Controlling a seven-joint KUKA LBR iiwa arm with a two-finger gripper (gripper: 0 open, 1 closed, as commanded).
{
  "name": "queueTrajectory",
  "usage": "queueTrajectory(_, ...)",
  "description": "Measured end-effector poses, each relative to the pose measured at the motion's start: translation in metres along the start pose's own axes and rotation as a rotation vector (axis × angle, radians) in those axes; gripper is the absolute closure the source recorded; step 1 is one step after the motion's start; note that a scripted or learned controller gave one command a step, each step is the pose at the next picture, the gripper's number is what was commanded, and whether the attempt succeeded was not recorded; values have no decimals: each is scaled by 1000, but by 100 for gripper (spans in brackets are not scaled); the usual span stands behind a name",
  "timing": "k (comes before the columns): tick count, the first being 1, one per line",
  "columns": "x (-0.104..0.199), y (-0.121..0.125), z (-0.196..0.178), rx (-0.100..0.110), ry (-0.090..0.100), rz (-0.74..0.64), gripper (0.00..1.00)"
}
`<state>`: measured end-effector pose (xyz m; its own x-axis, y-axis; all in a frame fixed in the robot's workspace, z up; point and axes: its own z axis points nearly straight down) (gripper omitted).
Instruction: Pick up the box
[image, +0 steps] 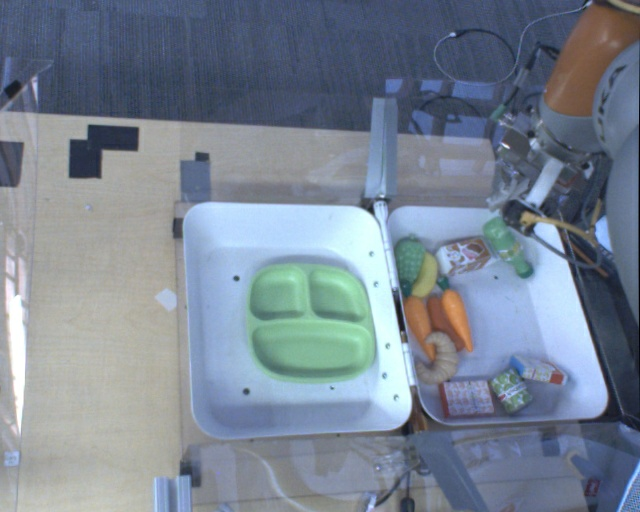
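Observation:
In the right bin lie several small boxes. A brown-and-white box rests near the bin's back, beside a green bottle. A red-and-white box and a green box sit at the front edge, with a small white, red and blue carton to their right. My gripper hangs over the bin's back right corner, just above and behind the green bottle, up and to the right of the brown-and-white box. Nothing shows in its grasp.
A green pepper-like piece, a banana, two carrots and a tan ring-shaped piece crowd the right bin's left side. The left bin holds a green divided tray. Cables trail at the right.

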<state>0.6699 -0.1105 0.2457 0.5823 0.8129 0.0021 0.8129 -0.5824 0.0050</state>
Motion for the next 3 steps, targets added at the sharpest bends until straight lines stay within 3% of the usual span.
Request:
queueTrajectory(1,-91,-3,114,3,-1,-224,100)
queueTrajectory(2,-90,-3,114,3,-1,-224,0)
queueTrajectory(3,-73,41,148,-5,1,-263,0)
